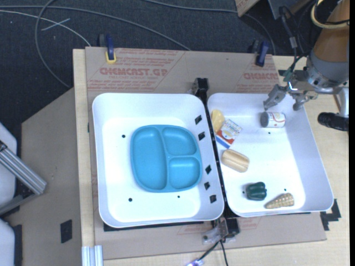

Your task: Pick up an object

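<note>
White plastic forms the two shallow bins set side by side on the bench. The left bin (111,198) is occupied by a blue divided tray (166,157), lying flat near its middle. The right bin (310,165) carries all the small things from which one is to be picked.

The grey arm (333,49), with its orange band, is seen reaching in above the far right corner of that bin. Its gripper (289,99) is held with the fingers spread apart, and nothing is seen between them. It hangs over the far part of the right bin, just above a small white cylinder (274,119) lying on its side.

The other objects are scattered toward the near and left parts of the same bin. A tan bread-like roll (235,160) lies close to the divider; a yellow piece (217,118) and a small white-and-red packet (229,131) lie just beyond it. Nearer the front edge a dark green piece (255,190) is found, and beside it a ridged tan cone (279,201).

As judged from this, the pick has not been made: every object rests on the bin floor and none is lifted. The approach appears to be done or nearly so, with the white cylinder the likeliest target. What is left is the descent, the closing of the fingers on it, and the lift.
</note>
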